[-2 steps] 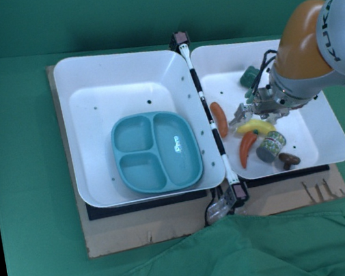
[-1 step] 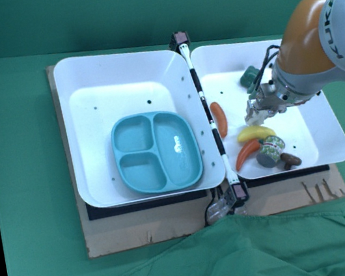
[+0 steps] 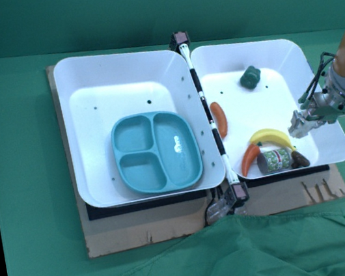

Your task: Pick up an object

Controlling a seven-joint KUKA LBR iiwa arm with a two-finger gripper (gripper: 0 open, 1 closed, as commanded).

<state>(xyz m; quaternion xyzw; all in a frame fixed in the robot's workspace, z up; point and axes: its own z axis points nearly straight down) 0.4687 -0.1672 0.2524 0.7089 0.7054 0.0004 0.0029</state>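
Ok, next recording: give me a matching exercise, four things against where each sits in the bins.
Things:
1. divided plate
2. dark green piece
3. sausage
4. banana

Places:
A. right bin, far end
B. left bin
C. right bin, near end, among other items
D. right bin, alongside the divider between bins

Pairs: 1-B, 2-A, 3-D, 4-C

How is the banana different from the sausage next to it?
The banana is yellow and curved; the sausage is orange-red and straight. The banana lies crowded against other toys near the front; the sausage lies alone along the dividing wall. Both are long toy foods in the right bin.
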